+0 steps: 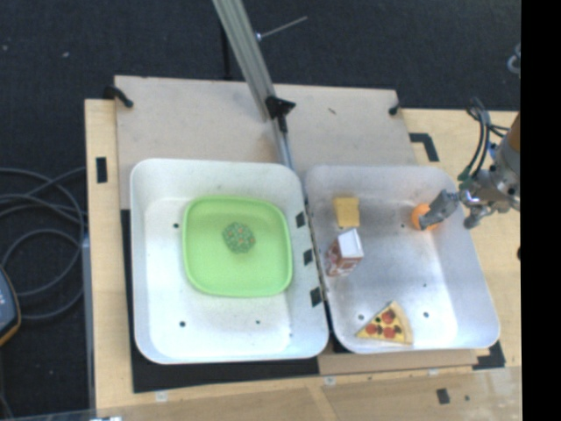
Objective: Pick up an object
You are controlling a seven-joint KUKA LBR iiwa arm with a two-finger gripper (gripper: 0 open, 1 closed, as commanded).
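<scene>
Overhead, camera view:
Gripper: fingers spread apart, nothing between them, over the right bin's upper right.
Orange ball: touching the left finger.
Others: yellow block, small carton, pizza slice.
Left bin: green plate.

Robotics lab bench: plywood top, two white bins with toy props, loose cables on dark floor, aluminium camera mast.
</scene>
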